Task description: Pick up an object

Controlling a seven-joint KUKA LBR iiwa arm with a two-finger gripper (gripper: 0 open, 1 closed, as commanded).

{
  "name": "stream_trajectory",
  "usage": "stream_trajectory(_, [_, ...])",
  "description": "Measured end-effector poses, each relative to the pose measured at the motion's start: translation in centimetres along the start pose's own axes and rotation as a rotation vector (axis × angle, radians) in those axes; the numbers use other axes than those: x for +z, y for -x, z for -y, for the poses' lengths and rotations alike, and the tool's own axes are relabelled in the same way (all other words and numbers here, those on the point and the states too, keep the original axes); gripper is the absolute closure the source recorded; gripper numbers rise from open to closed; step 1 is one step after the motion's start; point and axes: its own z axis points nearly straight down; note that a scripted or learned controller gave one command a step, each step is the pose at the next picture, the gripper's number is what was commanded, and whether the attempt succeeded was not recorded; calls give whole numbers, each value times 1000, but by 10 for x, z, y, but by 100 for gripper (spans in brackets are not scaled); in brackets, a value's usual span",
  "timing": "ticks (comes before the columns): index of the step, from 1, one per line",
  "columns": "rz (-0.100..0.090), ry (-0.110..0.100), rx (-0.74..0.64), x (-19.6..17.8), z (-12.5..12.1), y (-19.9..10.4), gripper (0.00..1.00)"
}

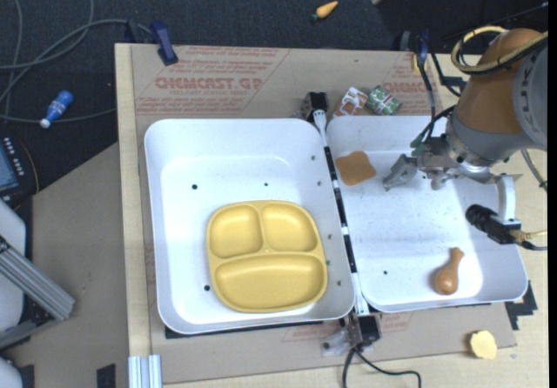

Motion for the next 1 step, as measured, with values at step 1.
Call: stream_trajectory(1, [2, 3, 1, 42, -18, -40, 0])
